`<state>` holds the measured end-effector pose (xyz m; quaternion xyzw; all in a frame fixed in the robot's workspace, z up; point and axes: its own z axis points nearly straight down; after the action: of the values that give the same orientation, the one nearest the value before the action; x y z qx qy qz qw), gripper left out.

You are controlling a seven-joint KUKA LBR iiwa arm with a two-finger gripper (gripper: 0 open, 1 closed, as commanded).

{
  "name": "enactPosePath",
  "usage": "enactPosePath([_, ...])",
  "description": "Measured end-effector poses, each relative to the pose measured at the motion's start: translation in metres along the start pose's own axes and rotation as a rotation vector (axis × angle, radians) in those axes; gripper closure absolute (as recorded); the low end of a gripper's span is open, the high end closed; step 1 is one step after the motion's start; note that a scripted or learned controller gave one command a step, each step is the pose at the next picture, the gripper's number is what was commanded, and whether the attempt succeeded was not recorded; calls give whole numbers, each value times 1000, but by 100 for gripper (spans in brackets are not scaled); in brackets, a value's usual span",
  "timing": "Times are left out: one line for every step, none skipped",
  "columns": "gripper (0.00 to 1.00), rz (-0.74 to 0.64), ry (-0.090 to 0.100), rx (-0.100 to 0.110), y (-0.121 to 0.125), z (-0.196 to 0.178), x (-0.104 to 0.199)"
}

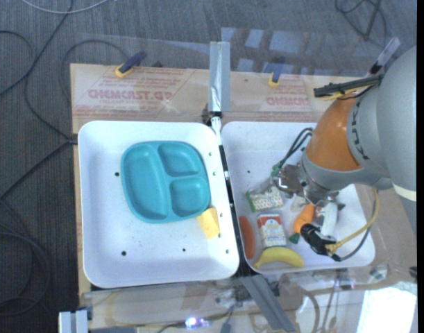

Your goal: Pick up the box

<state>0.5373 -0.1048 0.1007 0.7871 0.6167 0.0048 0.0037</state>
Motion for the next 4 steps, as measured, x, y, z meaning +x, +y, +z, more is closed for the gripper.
enactPosePath([100, 0, 0, -2, 1, -11, 0])
enactPosePath([0, 0, -1, 1, 0, -9, 0])
enactPosePath([0, 111, 2, -20, -33, 5, -3])
enactPosePath([100, 111, -1, -10, -35, -2, -4])
